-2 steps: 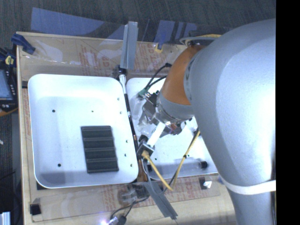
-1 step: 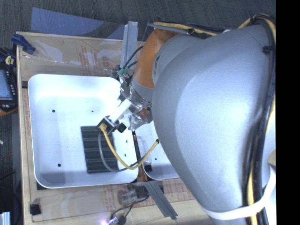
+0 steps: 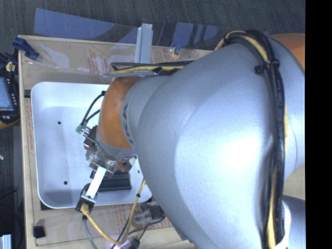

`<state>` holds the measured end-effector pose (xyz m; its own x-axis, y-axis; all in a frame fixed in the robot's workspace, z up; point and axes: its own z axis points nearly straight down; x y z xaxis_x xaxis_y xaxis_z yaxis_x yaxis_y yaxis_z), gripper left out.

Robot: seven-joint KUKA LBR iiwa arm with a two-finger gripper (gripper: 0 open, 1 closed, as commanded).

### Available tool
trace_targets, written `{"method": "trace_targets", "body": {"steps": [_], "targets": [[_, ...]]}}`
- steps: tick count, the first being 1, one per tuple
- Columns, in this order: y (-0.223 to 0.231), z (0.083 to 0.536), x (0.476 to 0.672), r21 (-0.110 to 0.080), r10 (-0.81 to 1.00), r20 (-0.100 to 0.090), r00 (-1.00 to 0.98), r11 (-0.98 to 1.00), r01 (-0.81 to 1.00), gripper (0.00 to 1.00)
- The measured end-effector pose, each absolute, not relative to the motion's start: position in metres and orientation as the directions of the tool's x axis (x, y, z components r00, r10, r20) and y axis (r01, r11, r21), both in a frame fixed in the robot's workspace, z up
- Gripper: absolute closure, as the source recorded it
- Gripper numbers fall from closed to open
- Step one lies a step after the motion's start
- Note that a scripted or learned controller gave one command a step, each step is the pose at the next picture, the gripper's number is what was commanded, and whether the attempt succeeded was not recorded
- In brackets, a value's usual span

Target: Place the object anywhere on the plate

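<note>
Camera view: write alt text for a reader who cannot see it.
A large grey robot arm with an orange band reaches from the right over a shallow white bin, hiding most of the bench. Its gripper hangs low over the bin's floor.

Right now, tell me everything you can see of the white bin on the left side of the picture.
The white bin is shallow, with rounded corners and a smooth, plastic-looking floor and walls, lying flat on the wooden bench. A few small dark dots mark its floor. The grey arm, with its orange band, reaches in over its right part and hides that side. A dark blocky shape sits under the wrist near the bin's lower edge; what it is cannot be told.
</note>
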<state>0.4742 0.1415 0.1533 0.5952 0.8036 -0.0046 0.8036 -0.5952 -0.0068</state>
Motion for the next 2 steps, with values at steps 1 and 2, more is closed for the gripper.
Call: {"method": "trace_targets", "body": {"steps": [1,2], "targets": [[0.110,0.281,0.477,-0.002,0.877,0.000,0.481,-0.481,0.877,1.00],[0.206,0.253,0.480,-0.005,0.940,-0.002,0.340,-0.340,0.940,1.00]]}}
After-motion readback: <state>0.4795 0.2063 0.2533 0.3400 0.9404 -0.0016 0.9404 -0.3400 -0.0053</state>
